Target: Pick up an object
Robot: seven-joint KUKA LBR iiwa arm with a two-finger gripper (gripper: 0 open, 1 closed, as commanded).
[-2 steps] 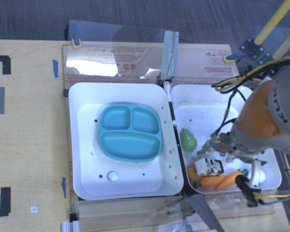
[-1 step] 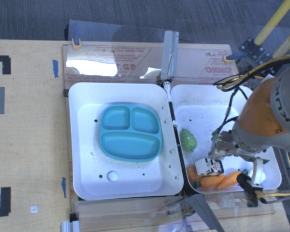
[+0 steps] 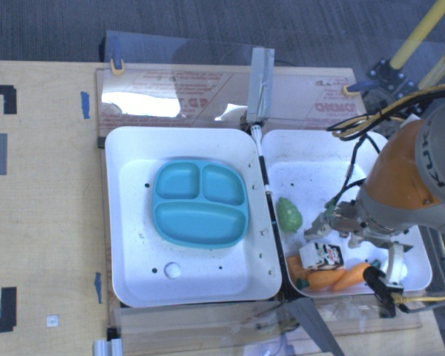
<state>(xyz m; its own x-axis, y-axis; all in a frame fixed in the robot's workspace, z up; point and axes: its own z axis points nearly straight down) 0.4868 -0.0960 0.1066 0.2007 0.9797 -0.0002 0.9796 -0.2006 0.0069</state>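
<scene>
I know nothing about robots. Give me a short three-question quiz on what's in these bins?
1. True or false: the blue divided tray lies in the right bin.
2. Which is nearer the left bin: the green item or the orange carrot?
3. Fill in: the small white disc lies ___ the tray.

Key: 1 false, it lies in the left bin. 2 the green item. 3 outside, near the bin's front.

Both bins point(image 3: 126, 199) look like smooth, glossy white plastic. The blue tray point(image 3: 200, 202) is matt plastic. The bench point(image 3: 44, 199) is pale, bare wood with a dull finish.
</scene>
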